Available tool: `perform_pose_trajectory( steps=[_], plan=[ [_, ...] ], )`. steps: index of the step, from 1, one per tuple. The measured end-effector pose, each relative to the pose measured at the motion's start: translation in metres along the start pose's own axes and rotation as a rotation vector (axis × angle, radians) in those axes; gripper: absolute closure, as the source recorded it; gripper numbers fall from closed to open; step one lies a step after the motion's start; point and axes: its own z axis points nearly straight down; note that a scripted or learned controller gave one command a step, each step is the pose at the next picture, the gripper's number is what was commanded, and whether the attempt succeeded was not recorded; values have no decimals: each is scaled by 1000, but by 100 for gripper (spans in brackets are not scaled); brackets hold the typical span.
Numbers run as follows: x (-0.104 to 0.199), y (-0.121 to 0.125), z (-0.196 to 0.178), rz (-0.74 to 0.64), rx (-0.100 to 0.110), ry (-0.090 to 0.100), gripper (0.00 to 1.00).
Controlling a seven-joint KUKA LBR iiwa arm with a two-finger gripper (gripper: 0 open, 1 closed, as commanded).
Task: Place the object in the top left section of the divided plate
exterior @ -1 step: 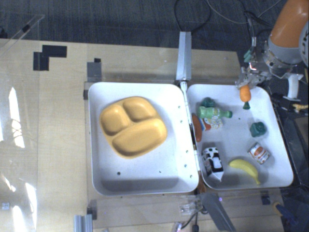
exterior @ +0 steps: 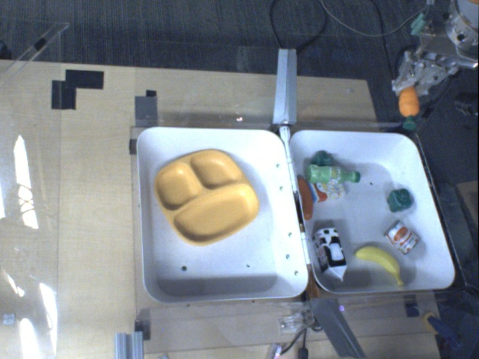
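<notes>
- While the grey gripper (exterior: 420,77) hangs at the upper right, beyond the far edge of the right white bin (exterior: 426,172), a small orange ball-like object (exterior: 409,102) sits pinched between its fingers.
- That orange object is up off the bench, well apart from the yellow divided plate (exterior: 206,195).
- The plate lies in the left white bin (exterior: 157,268), with two small sections on its far side and one large section nearer the camera.
- The right bin holds a green plastic bottle (exterior: 333,175), a dark green lump (exterior: 400,199), a small red-and-white can (exterior: 402,237), a yellow banana (exterior: 380,262) and a black-and-white carton (exterior: 330,252).
- A red-orange item (exterior: 305,193) lies against the right bin's left wall.
</notes>
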Motion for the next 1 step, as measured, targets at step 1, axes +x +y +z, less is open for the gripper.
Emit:
perform_pose_trajectory(
  steps=[1],
  plan=[
    [71,-59,78,-125,5,2,100]
  ],
)
